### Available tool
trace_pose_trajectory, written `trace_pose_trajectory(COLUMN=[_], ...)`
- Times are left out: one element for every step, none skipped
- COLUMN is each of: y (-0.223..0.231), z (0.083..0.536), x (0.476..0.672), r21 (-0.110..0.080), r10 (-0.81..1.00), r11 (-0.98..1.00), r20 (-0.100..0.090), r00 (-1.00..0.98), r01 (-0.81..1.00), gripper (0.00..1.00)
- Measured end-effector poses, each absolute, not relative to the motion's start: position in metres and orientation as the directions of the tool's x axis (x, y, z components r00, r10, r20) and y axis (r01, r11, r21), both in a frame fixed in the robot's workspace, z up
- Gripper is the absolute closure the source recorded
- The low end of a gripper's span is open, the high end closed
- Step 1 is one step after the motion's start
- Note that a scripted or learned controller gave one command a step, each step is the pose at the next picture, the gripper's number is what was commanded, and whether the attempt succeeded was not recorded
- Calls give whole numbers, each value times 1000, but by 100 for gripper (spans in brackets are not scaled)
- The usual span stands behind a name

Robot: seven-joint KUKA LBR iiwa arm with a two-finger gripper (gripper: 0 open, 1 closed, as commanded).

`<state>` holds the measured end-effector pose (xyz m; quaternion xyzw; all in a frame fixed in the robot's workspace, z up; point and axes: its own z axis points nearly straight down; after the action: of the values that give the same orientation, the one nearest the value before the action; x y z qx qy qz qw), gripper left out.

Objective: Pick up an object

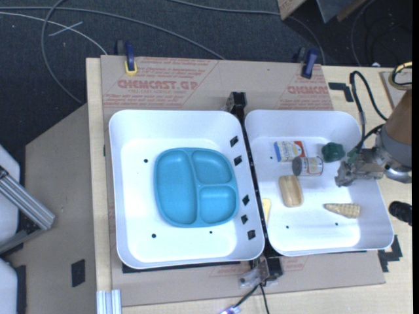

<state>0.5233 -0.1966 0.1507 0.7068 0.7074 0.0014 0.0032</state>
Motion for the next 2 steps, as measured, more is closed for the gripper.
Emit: trace_pose_trajectory(y=[-195,-195], z=[198,231], x=[533,534], r21=[7,4], r10=[1000,1000], r11=[2,1], r20=[-2,-1], r00=[-2,-1], r01=[1000,1000], gripper=[100,100])
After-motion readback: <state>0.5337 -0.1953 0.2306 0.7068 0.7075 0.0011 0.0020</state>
